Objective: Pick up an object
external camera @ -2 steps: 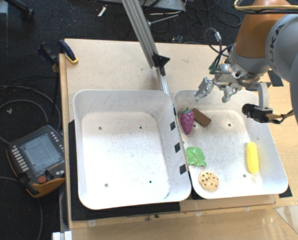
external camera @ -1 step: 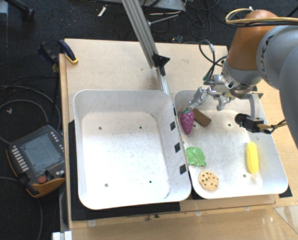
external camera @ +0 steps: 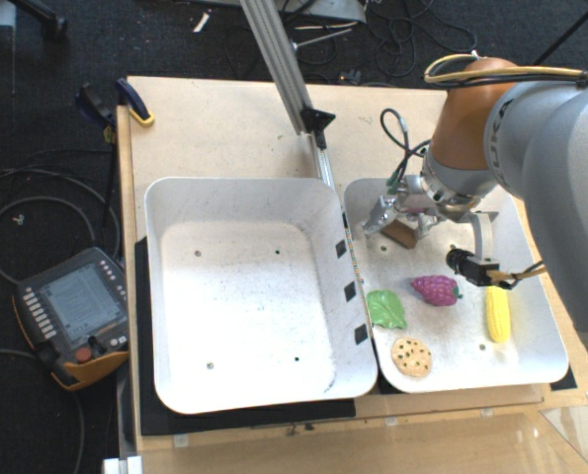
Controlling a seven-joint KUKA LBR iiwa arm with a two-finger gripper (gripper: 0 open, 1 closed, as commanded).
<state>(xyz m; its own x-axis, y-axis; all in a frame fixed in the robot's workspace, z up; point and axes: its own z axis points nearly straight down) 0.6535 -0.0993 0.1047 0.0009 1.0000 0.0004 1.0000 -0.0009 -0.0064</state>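
Nearest the camera, at about 7 o'clock in the right bin (external camera: 531,363), lies a round speckled cookie (external camera: 411,356). Just past it, toward 9 o'clock by the shared wall, sits a green leafy piece (external camera: 385,310). A yellow corn-like piece (external camera: 497,315) stands lengthwise at 4 o'clock, and a purple knobbly fruit (external camera: 435,289) lies near the bin's centre, apart from both. The left bin (external camera: 165,265) sits alongside, its white floor finely speckled.

Farther back, at about 11 o'clock in the right bin, is the brown block (external camera: 402,234): small, dark brown and boxy, with only its near edge and one corner showing below the metal of the claw. The gripper (external camera: 400,216) hangs directly over it, so the block peeks out at the claw's 6 o'clock, touching or very nearly touching it. Whether the claw is spread or pressed together cannot be told, and neither can whether it grips the block. The grey arm (external camera: 541,156) with its orange band (external camera: 463,117) comes in from 3 o'clock.

Beyond the bins, a slanted aluminium rail (external camera: 279,52) runs toward 12 o'clock across the wooden bench (external camera: 205,136).
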